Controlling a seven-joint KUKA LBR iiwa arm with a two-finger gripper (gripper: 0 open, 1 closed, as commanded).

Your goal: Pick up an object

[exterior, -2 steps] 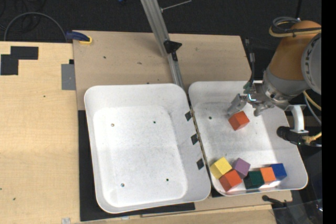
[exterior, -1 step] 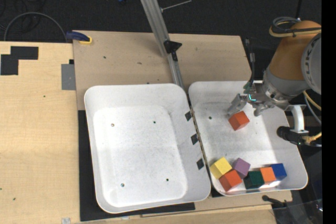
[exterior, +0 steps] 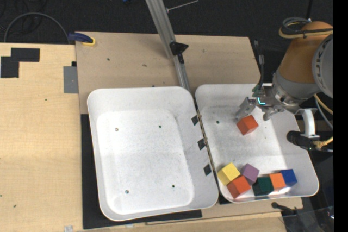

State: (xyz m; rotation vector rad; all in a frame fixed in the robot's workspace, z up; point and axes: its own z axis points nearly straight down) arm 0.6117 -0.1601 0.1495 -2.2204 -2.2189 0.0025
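An orange-red cube (exterior: 247, 125) lies in the middle of the right bin (exterior: 220, 100). My gripper (exterior: 256, 111) hangs just above and slightly behind it, fingers spread open. The left fingertip (exterior: 242, 110) sits close over the cube's top edge, and nothing shows between the fingers. A cluster of blocks rests at the bin's front edge: yellow (exterior: 229, 172), purple (exterior: 250, 172), red (exterior: 238, 186), green (exterior: 263, 186), orange (exterior: 278, 180) and blue (exterior: 289, 177).
The left bin (exterior: 109, 103) sits beside the right one, with black clips (exterior: 200, 143) along the shared rim. A slanted aluminium rail (exterior: 161, 22) rises behind the bins. The arm's orange band (exterior: 302, 60) stands over the right bin's far right side.
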